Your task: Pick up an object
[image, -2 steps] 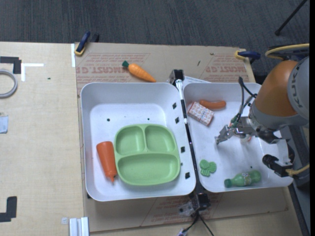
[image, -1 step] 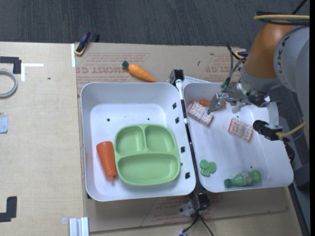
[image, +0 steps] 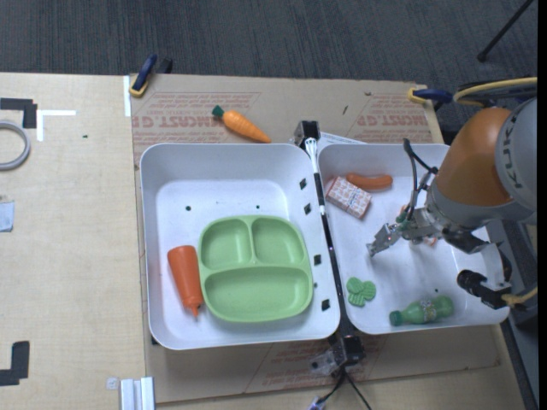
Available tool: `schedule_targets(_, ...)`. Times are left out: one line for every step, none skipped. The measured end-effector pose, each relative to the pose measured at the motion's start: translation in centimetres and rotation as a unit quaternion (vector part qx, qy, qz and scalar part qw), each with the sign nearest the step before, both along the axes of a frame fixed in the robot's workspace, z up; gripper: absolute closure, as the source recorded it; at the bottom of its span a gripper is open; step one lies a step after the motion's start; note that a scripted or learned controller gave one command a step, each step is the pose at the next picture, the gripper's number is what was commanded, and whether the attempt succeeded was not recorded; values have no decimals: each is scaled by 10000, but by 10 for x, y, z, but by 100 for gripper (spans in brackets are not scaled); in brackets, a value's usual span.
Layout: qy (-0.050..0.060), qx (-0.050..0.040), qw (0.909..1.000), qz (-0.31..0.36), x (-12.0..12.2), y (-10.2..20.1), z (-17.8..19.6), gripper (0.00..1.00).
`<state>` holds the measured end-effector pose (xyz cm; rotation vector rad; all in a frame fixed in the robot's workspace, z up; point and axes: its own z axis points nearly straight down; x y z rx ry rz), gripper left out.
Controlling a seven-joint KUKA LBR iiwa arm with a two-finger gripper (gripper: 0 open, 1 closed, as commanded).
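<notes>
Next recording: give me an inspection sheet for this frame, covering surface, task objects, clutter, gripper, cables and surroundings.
Surface: cardboard-covered bench bearing left bin and right bin.
Task objects: right bin holds sausage, patterned box, green leaf toy, green bottle; left bin holds green divided plate, orange carrot.
Clutter: second carrot on cardboard behind the bins.
Gripper: gripper over right bin, nothing between the fingers.
Cables: black cable along the wrist; yellow hose behind the arm.
Surroundings: dark carpet; blue clamps at bench edge.
</notes>
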<state>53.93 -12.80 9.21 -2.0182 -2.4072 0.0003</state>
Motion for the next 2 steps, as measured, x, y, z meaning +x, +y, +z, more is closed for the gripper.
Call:
schedule_targets(-1,-3,10000,-58,60,20,0,0)
schedule_targets(-3,-7,9965,-831,120,87,100,0)
